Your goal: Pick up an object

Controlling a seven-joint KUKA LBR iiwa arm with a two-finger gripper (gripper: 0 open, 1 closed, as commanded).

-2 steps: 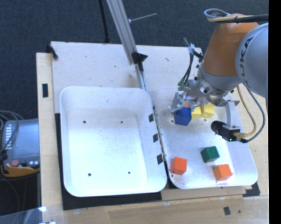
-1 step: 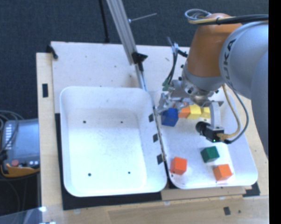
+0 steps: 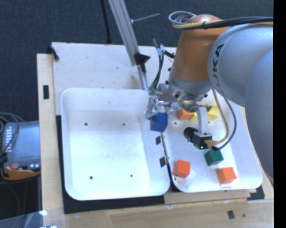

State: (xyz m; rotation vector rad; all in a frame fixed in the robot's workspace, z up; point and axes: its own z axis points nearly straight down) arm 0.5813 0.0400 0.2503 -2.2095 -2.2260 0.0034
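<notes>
The gripper point(image 3: 157, 109) hangs right over the seam between the two bins, and there's a blue block point(image 3: 158, 121) directly beneath its metal fingers, seemingly pinched between them and lifted clear of the floor — I'd call that a grasp, though only the block's upper edge meets the fingers.

What could spoil it? The hold looks shallow (just the top of the block is taken), so a quick swing of the arm could shake it loose, and it would drop onto the raised rims where the left bin point(image 3: 105, 146) meets the right bin point(image 3: 247, 175), then bounce either way. A cable loops close by the wrist too, at about four o'clock from the block.

The block itself: a small cube, solid mid-blue, matte, hard-edged, slightly turned so one corner points down.

Elsewhere in the right bin, two orange blocks point(image 3: 181, 167) sit at five o'clock from the blue one, a green block point(image 3: 213, 156) near four o'clock, and a yellow block point(image 3: 212, 113) at about three o'clock, well apart.
</notes>
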